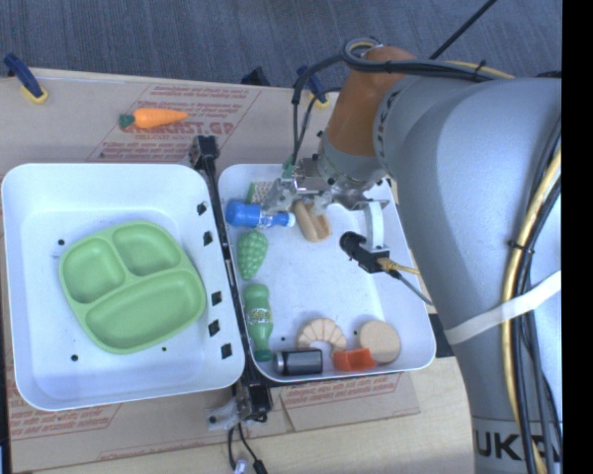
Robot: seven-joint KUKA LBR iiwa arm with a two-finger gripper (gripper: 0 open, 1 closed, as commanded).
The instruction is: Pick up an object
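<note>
Where claw (295, 197) hovers: tan bread roll (312, 221).

**A:** What's sitting outside the right bin?

**B:** Left white bin (20, 265) fills the left half of the frame, and there's a green divided plate (131, 285) lying flat in it, three compartments. Toy carrot (152, 118) up in the upper left, lying on the cardboard sheet (178, 117) covering the counter. Blue clamp (26, 77) at the far upper-left corner. Grey carpet floor (178, 18) along the top.
</note>
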